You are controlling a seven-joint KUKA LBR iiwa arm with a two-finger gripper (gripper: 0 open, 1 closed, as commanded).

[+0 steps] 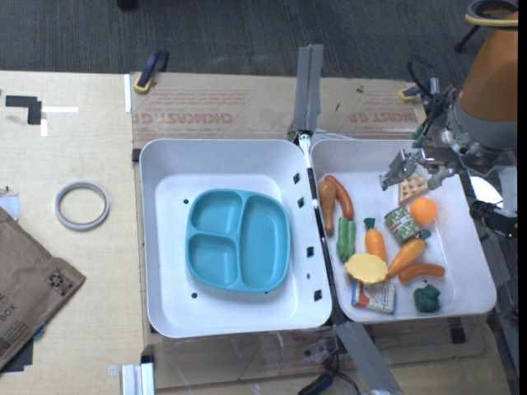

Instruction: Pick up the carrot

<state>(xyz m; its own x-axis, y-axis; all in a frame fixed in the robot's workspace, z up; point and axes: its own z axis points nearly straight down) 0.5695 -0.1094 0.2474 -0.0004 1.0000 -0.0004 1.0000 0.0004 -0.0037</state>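
Observation:
Two carrots lie in the right bin (482, 295). One small carrot (375, 243) points toward the front with its green top at the back. The other carrot (405, 256) lies slanted, its green top beside a green can (401, 223). My gripper (410, 177) hangs over the back of the right bin, above a square cracker (410, 191) and just behind an orange (423, 211). Its fingers stand open with nothing between them. Both carrots are in front of it, apart from it.
Around the carrots lie a brown sausage (333, 200), a green pickle (346, 239), a yellow disc (366, 267), a red sausage (422, 271), broccoli (427, 298) and a small packet (375, 297). The left bin (165, 303) holds a teal divided plate (240, 239). A tape ring (82, 205) lies on the bench.

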